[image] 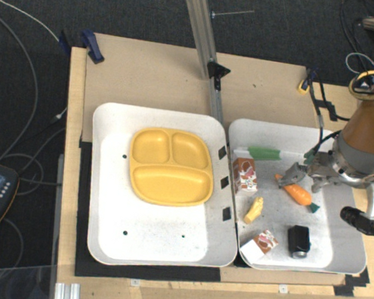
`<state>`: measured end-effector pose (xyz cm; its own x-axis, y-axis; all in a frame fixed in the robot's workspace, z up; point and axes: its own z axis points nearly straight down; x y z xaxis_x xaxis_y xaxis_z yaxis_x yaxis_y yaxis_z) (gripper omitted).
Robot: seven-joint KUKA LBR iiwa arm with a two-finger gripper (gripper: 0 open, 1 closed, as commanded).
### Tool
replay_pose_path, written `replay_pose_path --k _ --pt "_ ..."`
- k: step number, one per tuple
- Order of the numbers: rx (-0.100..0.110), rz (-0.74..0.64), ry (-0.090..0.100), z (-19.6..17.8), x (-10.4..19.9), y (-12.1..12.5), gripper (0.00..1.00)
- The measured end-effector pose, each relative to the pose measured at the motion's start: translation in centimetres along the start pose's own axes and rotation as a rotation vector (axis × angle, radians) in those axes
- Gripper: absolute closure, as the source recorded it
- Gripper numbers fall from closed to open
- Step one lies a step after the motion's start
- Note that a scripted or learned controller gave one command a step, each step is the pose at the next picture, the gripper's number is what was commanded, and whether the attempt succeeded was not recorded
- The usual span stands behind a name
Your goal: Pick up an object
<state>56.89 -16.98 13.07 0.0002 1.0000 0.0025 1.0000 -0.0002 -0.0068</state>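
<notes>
Wooden surface (pixel 71 166) with two white bins. Left bin (pixel 103 236) carries a yellow three-section plate (pixel 170 166), upper middle. Right bin (pixel 335 263), left to right: red-and-white carton (pixel 244 174) near the left wall, yellow banana piece (pixel 254 210) below it, small red-white packet (pixel 266 241) at the near edge, green stick (pixel 264 153) by the far wall, orange carrot (pixel 297 193) mid-bin, black block (pixel 299 240) lower right. Tool (pixel 308 177) sits just above the carrot's left end, fingers spread apart, nothing gripped between them. Arm enters from the right.
</notes>
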Motion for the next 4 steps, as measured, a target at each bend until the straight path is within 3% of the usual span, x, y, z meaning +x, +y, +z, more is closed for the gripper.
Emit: replay_pose_path --k 1,2,3,4 --pt "-0.008 -0.001 -0.001 -1.4 0.1 0.2 1.0" --pt "-0.015 -0.001 -0.005 -7.4 -0.2 -0.5 1.0" --pt "-0.01 -0.001 -0.003 -7.5 -0.2 -0.4 1.0" --pt "-0.011 -0.006 -0.001 -8.5 4.1 1.0 1.0"
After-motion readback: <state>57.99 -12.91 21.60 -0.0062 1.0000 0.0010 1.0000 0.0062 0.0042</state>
